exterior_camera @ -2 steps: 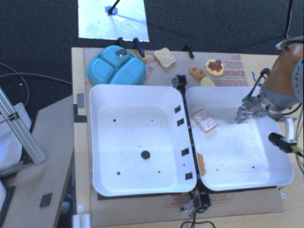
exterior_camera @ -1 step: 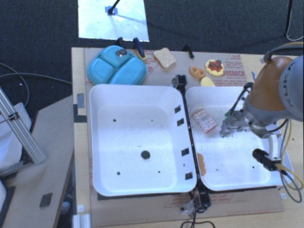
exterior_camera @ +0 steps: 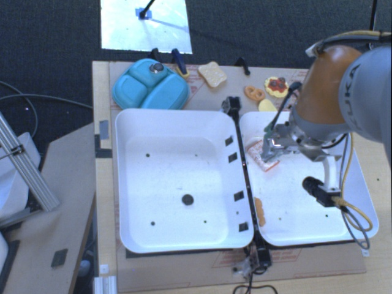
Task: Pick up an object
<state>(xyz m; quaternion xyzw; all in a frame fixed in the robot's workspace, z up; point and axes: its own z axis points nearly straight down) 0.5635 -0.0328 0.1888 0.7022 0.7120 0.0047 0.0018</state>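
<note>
The grey arm's two-finger gripper (exterior_camera: 270, 152) hung low over the far left part of the right shallow white bin (exterior_camera: 318, 228), right above a flat white packet with red edging (exterior_camera: 258, 154). How it stood at the packet could not be told. A small orange toy piece (exterior_camera: 260, 211) lay nearer, beside the divider. The left white bin (exterior_camera: 131, 164) held one small dark round disc (exterior_camera: 187, 199).

You saw the gripper (exterior_camera: 270, 150) low in the right bin (exterior_camera: 318, 225), at a flat packet (exterior_camera: 260, 155) near its left wall. An orange snack (exterior_camera: 259, 211) lay nearer you. A dark disc (exterior_camera: 187, 199) sat in the left bin (exterior_camera: 141, 133).
</note>
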